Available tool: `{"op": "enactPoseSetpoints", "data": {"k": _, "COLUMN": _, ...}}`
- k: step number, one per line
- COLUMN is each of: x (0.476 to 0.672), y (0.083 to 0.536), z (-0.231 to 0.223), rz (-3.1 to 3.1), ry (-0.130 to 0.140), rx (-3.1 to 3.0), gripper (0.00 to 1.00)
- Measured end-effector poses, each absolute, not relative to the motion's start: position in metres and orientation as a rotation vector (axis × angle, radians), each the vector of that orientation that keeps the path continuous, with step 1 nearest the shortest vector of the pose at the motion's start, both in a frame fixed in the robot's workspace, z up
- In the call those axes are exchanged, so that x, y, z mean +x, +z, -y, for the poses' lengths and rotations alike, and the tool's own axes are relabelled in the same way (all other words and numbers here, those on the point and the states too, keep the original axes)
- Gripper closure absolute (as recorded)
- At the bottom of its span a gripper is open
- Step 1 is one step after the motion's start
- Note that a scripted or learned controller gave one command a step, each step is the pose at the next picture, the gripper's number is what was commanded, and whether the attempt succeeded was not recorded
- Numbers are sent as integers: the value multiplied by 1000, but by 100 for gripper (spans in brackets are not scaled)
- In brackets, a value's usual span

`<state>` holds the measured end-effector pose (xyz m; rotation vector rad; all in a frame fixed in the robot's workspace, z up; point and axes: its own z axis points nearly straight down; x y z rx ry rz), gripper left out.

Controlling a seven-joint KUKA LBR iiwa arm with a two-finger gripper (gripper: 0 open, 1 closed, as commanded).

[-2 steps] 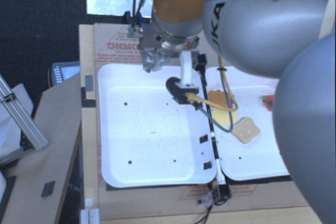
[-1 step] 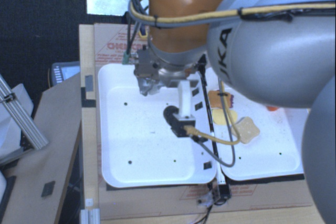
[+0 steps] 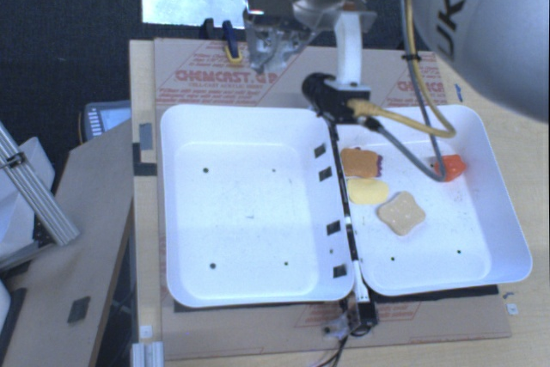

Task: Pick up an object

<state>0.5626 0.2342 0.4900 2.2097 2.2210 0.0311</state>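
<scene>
The right bin (image 3: 503, 236) holds several small things. An orange-brown piece with a purple edge (image 3: 361, 162) lies near the divider, with a flat yellow disc (image 3: 367, 191) just in front of it. A tan toast-shaped piece (image 3: 401, 213) sits beside the disc. An orange-red block (image 3: 452, 167) rests toward the bin's right side. My gripper (image 3: 271, 56) hangs high over the back edge of the left bin (image 3: 172, 185), well apart from all of these things, and I see nothing held in it.
Both bins stand on a brown sheet with red lettering (image 3: 202, 77). A blue and yellow clamp (image 3: 230, 43) sits at the sheet's back edge. A grey metal bar (image 3: 34, 193) leans at the far left, off the bench.
</scene>
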Motion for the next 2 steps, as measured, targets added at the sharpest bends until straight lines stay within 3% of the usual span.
{"op": "enactPoseSetpoints", "data": {"k": 1, "x": 611, "y": 462, "z": -234, "rz": -2220, "ry": 2, "rx": 2221, "gripper": 100}}
{"op": "enactPoseSetpoints", "data": {"k": 2, "x": 643, "y": 540, "z": -234, "rz": -2221, "ry": 16, "rx": 2214, "gripper": 100}}
